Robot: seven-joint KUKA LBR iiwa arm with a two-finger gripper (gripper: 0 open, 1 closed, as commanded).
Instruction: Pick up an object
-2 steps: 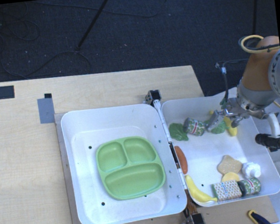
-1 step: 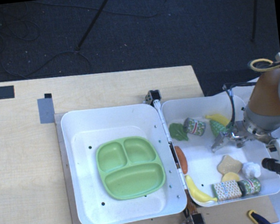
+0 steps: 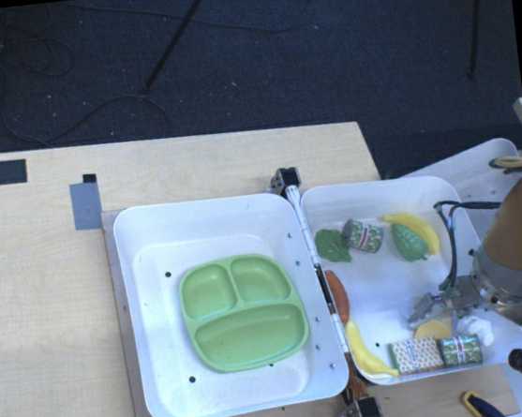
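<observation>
Objects for picking lie crowded in the right-hand bin [image 3: 383,199], and the gripper [image 3: 431,307] sits low among them at about four o'clock in that bin. Whether its jaws are apart or together I cannot tell; the metal tip is small and blurred against the white floor, and nothing is visibly held between them.

Just under the tip, at six o'clock from it, lies a rounded yellow piece [image 3: 433,329], smooth like toy fruit. Below that a speckled flat box [image 3: 416,355] and a small can with a green and red label [image 3: 461,350] lie side by side along the bin's near wall. A curved yellow banana [image 3: 366,353] lies at eight o'clock from the gripper, against the divider, with a reddish-brown sausage-like piece [image 3: 337,296] above it. Towards twelve o'clock sit a second small can [image 3: 364,235], a dark green leafy toy [image 3: 333,245] and a second banana [image 3: 410,223] beside a green knobbly fruit [image 3: 412,243].

Judged from this, the pick is not yet done: the approach looks made, the grasp and lift remain.

Across the divider, at nine o'clock, the left bin [image 3: 142,236] holds a glossy pale green divided tray [image 3: 243,310] of moulded plastic.
</observation>
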